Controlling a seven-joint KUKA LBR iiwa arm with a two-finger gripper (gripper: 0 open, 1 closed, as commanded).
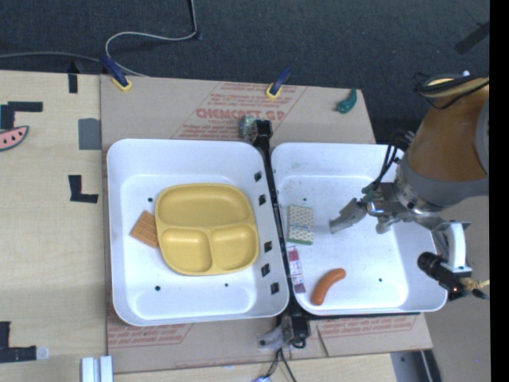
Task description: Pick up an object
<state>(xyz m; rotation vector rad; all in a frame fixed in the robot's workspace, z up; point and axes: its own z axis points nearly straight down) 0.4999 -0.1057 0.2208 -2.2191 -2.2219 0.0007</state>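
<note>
nothing lifted yet. gripper [359, 216] over the right bin [362, 159], fingers seemingly apart and bare, though blurred. orange sausage [328, 285] lying near the front wall, patterned card [300, 224] just left of the fingertips. grasp and lift left to do.

Bare floor surrounds the sausage [328, 285] in the right bin [350, 159]; a divided yellow plate [208, 228] crowds the left bin [127, 165].
</note>
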